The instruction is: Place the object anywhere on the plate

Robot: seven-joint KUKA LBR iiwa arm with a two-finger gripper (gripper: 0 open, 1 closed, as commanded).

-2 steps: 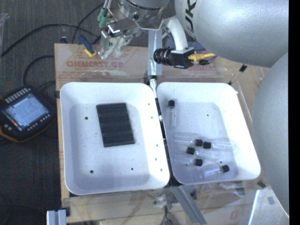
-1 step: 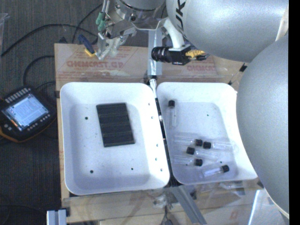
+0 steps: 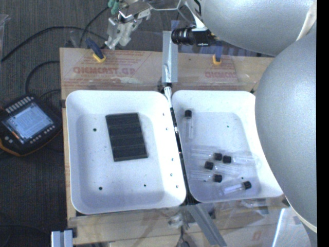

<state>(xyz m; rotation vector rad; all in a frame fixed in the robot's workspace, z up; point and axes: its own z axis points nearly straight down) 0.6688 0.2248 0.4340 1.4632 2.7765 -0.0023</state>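
A black ribbed rectangular plate (image 3: 126, 136) lies flat in the middle of the left white bin (image 3: 74, 153). Several clear tubes with black caps lie in the right bin (image 3: 249, 104): one tube (image 3: 188, 123) near its upper left, and a loose cluster of tubes (image 3: 222, 158) toward the front, the nearest tube (image 3: 237, 188) by the front rim. My gripper (image 3: 117, 36) hangs high at the top of the view, beyond the back edge of the left bin and over the brown board, far from the plate and the tubes.
The grey arm's bulk (image 3: 290, 117) covers the right side and overhangs the right bin's edge. A metal bar (image 3: 169, 60) stands between the bins at the back. Clamps (image 3: 96, 51) (image 3: 218, 59) hold the board. A control pendant (image 3: 28, 123) lies left of the bench.
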